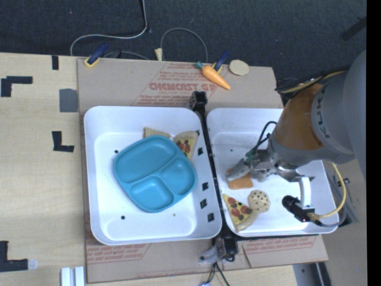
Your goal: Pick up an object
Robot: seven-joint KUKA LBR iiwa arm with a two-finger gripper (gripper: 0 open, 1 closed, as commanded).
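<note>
My pincer (239, 173) sits low in the right bin (271, 117). Just under it lies an orange wedge (241, 183); a cookie (259, 201) and pizza slice (238, 211) crowd the floor nearer the front wall. Beyond it, toward the far wall, the white floor lies open. To its left stands the black divider (205, 154).

gripper (239, 173) above orange wedge (241, 183)

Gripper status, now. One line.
Gripper: low in the right bin, right at the orange wedge; cannot be told whether it is open, shut, or holding anything.
</note>
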